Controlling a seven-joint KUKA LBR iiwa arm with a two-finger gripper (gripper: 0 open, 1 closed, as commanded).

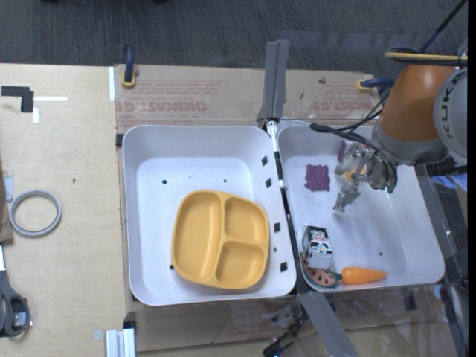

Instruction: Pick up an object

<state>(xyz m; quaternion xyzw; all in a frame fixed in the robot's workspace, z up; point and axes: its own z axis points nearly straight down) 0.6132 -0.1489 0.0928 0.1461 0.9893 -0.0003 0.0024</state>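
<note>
My gripper (344, 199) hangs over the middle of the right bin (416, 222), fingers pointing down and left, with nothing visible between them. A purple bunch of grapes (317, 177) lies just to its left near the bin's back. An orange carrot (363, 275) rests along the front wall. Beside it sit a small black-and-white carton (319, 245) and a watermelon slice (321, 277) in the front left corner. The arm's orange band (413, 103) rises at the upper right.
The left bin (149, 169) holds a yellow divided plate (221, 238). A grey divider (274, 80) stands behind the two bins. A roll of tape (33, 213) lies on the wooden bench at the left. Cables run along the arm's wrist.
</note>
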